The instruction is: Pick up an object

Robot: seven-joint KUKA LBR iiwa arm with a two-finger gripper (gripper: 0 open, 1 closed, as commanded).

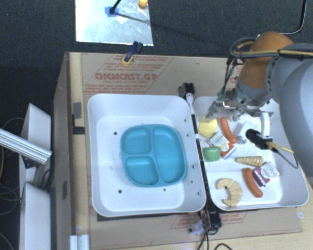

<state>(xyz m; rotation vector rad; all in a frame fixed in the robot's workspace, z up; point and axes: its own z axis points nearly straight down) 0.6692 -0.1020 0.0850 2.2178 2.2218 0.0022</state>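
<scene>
Over the right bin, the gripper hangs near a sausage.

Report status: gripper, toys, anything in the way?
Gripper low over right bin's far end, above hot dog; nothing seen between fingers. Toys crowded: croissant, cone, green block. Blue tray in left bin.

1. A single fixed camera hangs above the tabletop, looking down at a slant.
2. It stands far enough off to take in both shallow white plastic bins side by side, plus dark carpeted floor beyond.
3. The grey arm with its orange band enters from the frame's right.
</scene>
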